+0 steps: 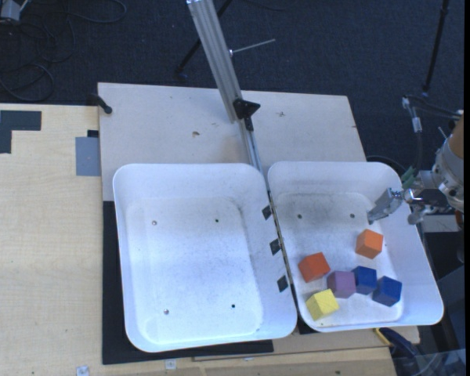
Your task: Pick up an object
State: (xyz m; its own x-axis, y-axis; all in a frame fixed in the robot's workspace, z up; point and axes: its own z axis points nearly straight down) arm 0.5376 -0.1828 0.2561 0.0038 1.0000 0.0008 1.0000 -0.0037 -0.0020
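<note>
Several small cubes lie in the right bin. An orange cube sits alone near the bin's right side. A red cube, a purple cube, two blue cubes and a yellow cube cluster toward the front. My gripper reaches in from the right edge and hovers over the bin's right rim, just above and behind the orange cube. It stands open, one grey finger pointing left and down, with nothing between the fingers.
The left bin lies beside the right one, with black clips along the shared rim. A slanted aluminium rail rises behind the bins. Cables and stands line the dark floor at the back.
</note>
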